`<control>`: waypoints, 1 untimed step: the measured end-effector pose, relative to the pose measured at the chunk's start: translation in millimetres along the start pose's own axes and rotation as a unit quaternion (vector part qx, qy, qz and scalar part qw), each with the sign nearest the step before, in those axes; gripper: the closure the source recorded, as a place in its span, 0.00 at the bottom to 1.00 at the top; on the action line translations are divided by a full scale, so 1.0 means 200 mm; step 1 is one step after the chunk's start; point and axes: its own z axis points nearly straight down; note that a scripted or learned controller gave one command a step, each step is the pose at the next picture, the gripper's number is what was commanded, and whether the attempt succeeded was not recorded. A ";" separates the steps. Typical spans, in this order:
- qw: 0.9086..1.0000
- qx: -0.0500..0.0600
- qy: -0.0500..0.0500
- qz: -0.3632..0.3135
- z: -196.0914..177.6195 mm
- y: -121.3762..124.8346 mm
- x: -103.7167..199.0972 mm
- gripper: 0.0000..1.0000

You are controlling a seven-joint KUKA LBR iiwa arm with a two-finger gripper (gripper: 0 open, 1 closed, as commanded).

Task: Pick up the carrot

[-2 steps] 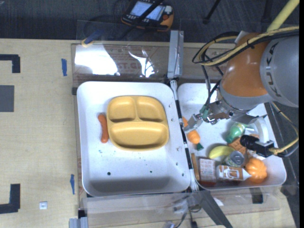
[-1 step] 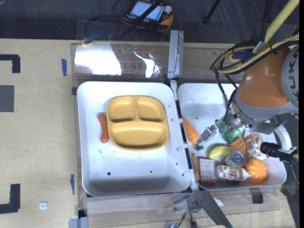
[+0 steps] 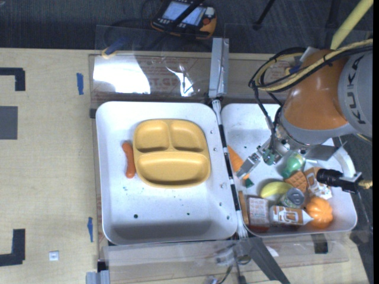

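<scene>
orange-banded arm (image 3: 314,99) over the right bin (image 3: 249,120), gripper (image 3: 256,161) spread, empty, just beside the carrot (image 3: 235,159)

You are looking down on a pale wooden table (image 3: 47,176) whose light grain fills the left side, marked with black tape corner brackets (image 3: 16,78) and short strips of blue tape (image 3: 80,83). Beyond the table's far edge you see a dark grey carpeted floor (image 3: 71,10), where a black handheld control pendant with a lit screen (image 3: 182,16) lies among black cables. A sheet of clear plastic (image 3: 154,70) stands at the back of the table and catches a bright white glare from overhead light. A grey metal bar (image 3: 218,67) rises beside it. A thin dark stand leg (image 3: 272,2) crosses the floor at upper right.
</scene>
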 end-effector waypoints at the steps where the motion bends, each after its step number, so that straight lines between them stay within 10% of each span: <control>1: 0.997 0.001 0.002 -0.079 0.43 -0.22 -0.32 0.00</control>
